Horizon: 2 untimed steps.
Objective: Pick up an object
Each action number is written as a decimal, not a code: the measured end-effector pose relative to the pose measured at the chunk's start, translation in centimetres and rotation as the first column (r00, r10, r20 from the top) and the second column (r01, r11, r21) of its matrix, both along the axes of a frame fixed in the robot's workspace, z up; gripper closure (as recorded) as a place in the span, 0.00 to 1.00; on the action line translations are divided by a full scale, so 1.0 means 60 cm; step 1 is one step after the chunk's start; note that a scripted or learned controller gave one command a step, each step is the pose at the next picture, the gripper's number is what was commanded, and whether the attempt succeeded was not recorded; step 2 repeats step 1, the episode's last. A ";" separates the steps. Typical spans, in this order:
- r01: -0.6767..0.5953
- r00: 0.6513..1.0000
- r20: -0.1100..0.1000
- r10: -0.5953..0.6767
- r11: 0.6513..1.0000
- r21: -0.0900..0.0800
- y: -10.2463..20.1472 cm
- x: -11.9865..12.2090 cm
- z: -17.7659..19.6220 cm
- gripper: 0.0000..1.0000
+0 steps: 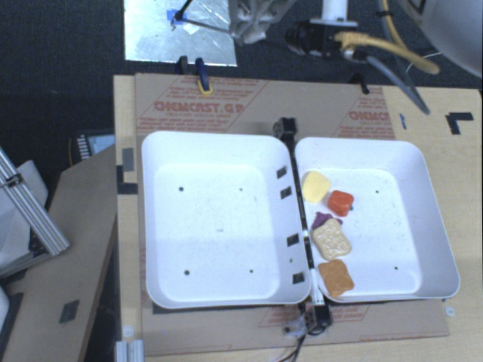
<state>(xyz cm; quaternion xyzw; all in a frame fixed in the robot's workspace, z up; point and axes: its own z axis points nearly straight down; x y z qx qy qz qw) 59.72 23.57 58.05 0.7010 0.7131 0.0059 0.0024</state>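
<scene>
Crowding against the left wall of the right bin (pixel 423 202), the objects sit in a tight column: a yellow piece (pixel 316 186) at the top, a red piece (pixel 340 201) just beside it, a small purple piece (pixel 324 219) under those, then a pale cracker-like piece (pixel 332 239) and an orange-brown piece (pixel 336 277) nearest the camera. The left bin (pixel 207 225) lies beside them across the divider (pixel 296 202).

The gripper (pixel 253 13) hangs high at the top of the camera view, well apart from both bins, over the far edge of the surface (pixel 249 100). It is blurred against the clutter there, so I cannot tell how wide it stands, though nothing seems to be caught in it.

The main risk is the wall. A descent on the yellow, cracker-like or orange-brown piece could put one side of the gripper onto the bin's rim or the divider, stalling the close or nudging the bin. The purple piece touches the cracker-like one and is partly tucked beneath it, so a grasp there may pinch both or slide off. The flat pieces also offer little height to grip. The red piece, furthest from the wall, looks the safest target.
</scene>
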 end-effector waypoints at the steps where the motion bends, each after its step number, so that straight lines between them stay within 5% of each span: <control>1: -0.001 1.000 -0.001 0.000 1.000 0.000 0.000 0.000 -0.001 0.00; 2: -0.001 1.000 -0.001 0.000 1.000 0.000 0.000 0.000 -0.001 0.00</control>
